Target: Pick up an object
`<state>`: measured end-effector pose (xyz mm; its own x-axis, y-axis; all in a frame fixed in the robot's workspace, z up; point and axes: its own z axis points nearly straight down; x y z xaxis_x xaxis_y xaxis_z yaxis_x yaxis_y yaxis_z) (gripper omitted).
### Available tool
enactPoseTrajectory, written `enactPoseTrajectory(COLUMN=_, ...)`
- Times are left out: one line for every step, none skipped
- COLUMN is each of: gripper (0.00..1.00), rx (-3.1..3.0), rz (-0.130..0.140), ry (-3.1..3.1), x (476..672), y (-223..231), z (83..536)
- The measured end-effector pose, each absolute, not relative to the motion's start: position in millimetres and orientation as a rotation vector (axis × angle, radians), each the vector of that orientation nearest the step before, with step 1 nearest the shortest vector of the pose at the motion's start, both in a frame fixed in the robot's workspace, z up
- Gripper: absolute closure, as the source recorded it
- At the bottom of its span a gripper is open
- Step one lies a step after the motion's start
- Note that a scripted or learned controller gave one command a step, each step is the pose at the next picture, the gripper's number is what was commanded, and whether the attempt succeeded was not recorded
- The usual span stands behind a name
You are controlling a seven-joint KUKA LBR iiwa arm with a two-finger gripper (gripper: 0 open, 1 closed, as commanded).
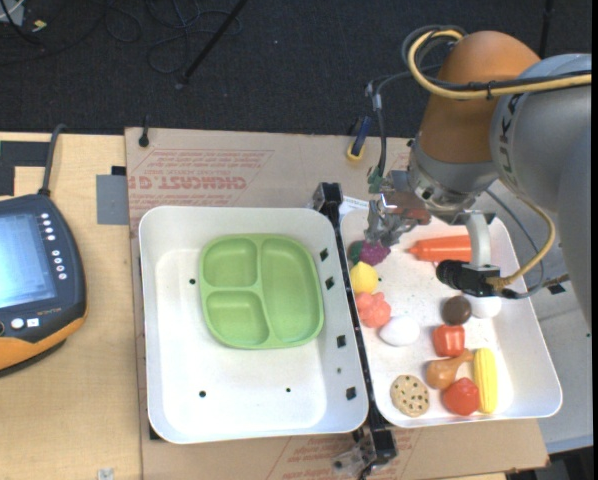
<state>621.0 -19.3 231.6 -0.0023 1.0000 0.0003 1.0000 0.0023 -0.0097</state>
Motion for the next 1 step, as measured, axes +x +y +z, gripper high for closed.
enactPoseTrajectory(gripper=1.0, rx=-2.216, rz=0.011, ry=-2.218, x=625.0, y=-25.2, z=225.9)
